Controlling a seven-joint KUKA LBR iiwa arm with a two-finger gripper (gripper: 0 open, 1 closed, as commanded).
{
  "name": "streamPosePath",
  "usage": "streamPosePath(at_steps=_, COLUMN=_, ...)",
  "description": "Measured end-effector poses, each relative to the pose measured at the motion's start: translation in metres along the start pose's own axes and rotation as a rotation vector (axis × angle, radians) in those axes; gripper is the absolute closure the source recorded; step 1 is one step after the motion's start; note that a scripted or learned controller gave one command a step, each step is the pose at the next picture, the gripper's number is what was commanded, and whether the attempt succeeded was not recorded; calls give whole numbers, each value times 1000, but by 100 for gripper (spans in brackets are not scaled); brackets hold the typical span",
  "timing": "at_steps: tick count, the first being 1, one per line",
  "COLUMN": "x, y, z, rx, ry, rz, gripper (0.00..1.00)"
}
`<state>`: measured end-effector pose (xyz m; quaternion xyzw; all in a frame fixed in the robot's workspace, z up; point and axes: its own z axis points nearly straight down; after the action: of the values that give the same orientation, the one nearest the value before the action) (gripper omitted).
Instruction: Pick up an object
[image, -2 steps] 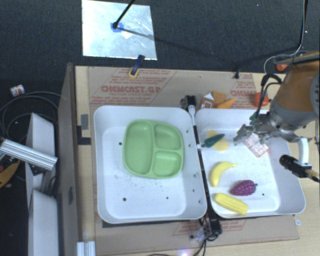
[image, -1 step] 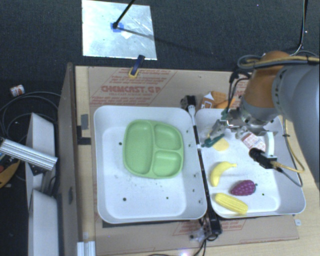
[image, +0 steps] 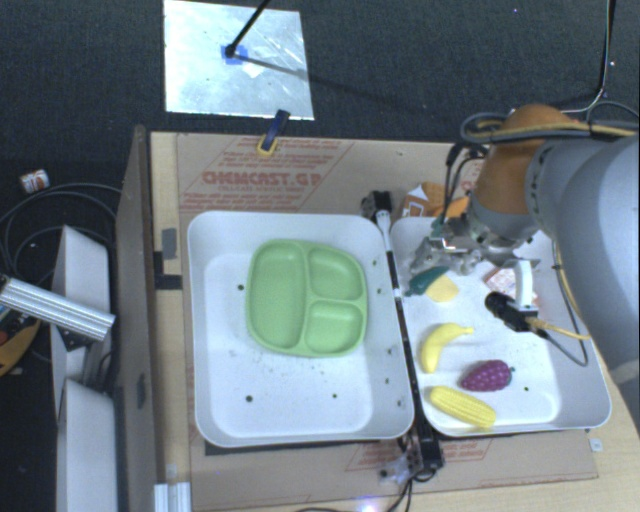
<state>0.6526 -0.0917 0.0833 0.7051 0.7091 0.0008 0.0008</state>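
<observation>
Gripper down in the right bin
Hovering by a yellow piece; can't tell if the fingers are open or holding anything.

you're looking down on two white bins side by side on the tabletop: the left bin holds a green divided plate, and the right bin holds a banana, a bunch of purple grapes, a yellow corn cob and a pale yellow piece. the arm comes in from the right with its orange band above the wrist, and the pincer sits low at the right bin's upper left corner, just beside the pale yellow piece. a teal item lies at the pincer's tip, but you can't tell whether it is gripped.
</observation>
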Motion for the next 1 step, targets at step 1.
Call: streamPosePath(at_steps=1, x=2, y=-15, z=-1, rx=2, ry=-1, rz=5, gripper=0)
